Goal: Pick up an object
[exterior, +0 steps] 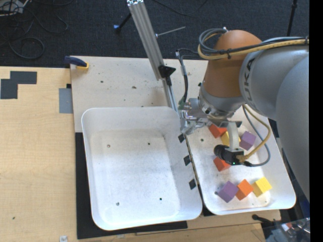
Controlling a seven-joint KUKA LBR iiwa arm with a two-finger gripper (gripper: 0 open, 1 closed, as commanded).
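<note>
Bench [35, 160] was pale wood with a few dark patches. Two white bins sat side by side on a black mat [79, 185]. The left bin [96, 120] had dark specks on its floor. The right bin [282, 200] held the blocks: purple block [227, 191], orange block [245, 188] and yellow block [262, 186] in a row near the front, with a second orange block [217, 130] and second purple block [247, 140] further back under the arm. The gripper [192, 117] hung by the bins' shared edge, and I couldn't tell if it was open or closed. Behind was dark carpet [75, 24] with loose cables [20, 6], plus a slanted metal bar [146, 34].
</note>
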